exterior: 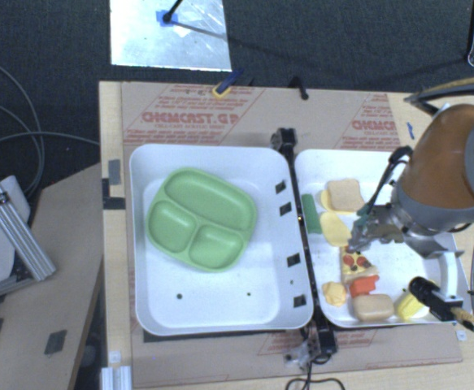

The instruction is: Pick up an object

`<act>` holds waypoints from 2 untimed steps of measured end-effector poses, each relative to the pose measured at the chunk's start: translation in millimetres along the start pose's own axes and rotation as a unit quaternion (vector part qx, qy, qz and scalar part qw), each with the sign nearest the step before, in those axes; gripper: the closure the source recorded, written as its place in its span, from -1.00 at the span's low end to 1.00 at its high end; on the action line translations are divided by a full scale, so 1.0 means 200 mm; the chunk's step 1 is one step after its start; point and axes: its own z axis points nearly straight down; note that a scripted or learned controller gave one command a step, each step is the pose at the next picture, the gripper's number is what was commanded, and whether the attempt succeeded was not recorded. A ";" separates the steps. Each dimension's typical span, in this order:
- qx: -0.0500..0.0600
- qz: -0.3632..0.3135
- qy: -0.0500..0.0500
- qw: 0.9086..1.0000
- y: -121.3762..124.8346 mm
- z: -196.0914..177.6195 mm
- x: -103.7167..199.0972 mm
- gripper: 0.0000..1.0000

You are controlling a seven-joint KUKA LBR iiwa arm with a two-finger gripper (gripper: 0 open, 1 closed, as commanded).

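White right bin (432, 165) holds the toy food; claw (358, 238) low over the pizza slice (354, 262), beside the yellow piece (334, 227). Can't tell the claw's state, too blurred. Best drop straight down, centred on one item, clear of neighbours. Green tray (202, 218) sits left.

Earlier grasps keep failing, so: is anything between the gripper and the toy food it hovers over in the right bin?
Nothing visible. The gripper sits low in the right bin, directly above the pizza slice, with the yellow piece close beside it.
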 end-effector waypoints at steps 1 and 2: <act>0.000 0.002 0.000 1.000 0.00 0.00 -0.01 -1.00; 0.000 0.002 0.000 1.000 0.00 0.00 -0.01 -1.00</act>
